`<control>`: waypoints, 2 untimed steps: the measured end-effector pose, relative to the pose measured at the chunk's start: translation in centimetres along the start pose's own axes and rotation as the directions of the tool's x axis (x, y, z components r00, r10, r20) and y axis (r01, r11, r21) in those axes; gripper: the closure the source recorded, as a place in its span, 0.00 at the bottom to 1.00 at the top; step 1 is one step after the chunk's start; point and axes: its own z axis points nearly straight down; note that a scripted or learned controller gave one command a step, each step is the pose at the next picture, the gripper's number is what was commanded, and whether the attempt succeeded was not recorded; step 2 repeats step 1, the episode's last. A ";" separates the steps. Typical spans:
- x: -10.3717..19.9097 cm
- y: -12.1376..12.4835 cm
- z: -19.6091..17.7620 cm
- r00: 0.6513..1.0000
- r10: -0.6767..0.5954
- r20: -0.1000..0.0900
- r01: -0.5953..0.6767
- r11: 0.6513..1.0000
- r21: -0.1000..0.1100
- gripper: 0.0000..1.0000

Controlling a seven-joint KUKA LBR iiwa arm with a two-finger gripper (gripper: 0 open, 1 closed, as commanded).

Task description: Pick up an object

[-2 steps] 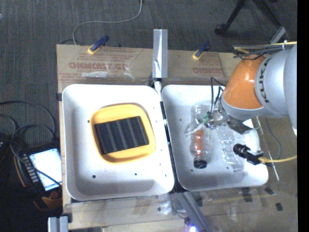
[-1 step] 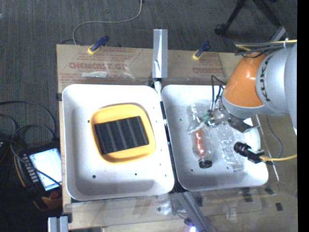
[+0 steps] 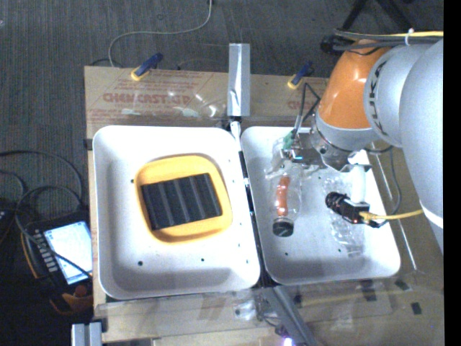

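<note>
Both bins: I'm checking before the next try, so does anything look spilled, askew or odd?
Nothing spilled. The yellow tray lies slightly askew in the left bin. In the right bin, a clear bottle with a black cap lies on its side, below the gripper.

Light falls evenly from above, bright enough that both white bins read nearly blown out along their rims, the left bin [image 3: 115, 157] most of all. Shadows are soft and short, pooling faintly under the yellow tray [image 3: 185, 197] and beside the arm [image 3: 389, 85] (whose pale grey casing glares almost to white at the right). The dark carpet [image 3: 57, 20] stays dim and grainy. The picture is mildly soft overall, with small things in the right bin [image 3: 382, 262] smeared and clear plastic there hard to resolve.
</note>
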 end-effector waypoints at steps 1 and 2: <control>0.1 0.0 -0.8 1.000 -0.001 0.000 0.001 1.000 0.002 1.00; 0.1 0.0 -0.8 1.000 -0.001 0.000 0.001 1.000 0.002 1.00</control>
